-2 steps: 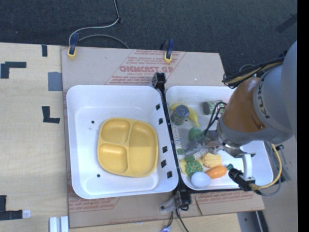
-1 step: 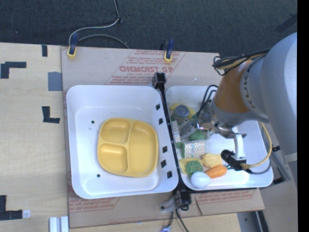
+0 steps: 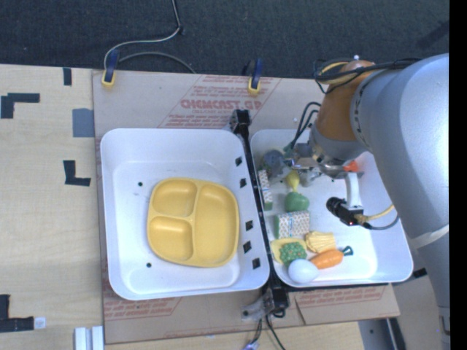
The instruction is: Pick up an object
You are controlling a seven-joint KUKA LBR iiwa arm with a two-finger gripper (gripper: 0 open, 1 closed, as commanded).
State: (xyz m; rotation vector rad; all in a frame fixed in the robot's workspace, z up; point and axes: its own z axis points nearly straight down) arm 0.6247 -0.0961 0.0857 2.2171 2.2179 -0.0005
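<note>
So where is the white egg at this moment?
The white egg lies in the right bin, near its front edge, just below the broccoli and beside the carrot.

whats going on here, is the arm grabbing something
A grey robot arm reaches in from the right over the right bin, which holds a jumble of small toy foods: a carrot, corn, a white egg and green pieces. Its gripper is down near the far end of that pile, but the view does not show anything held. The left bin holds a yellow divided tray, untouched.
</note>
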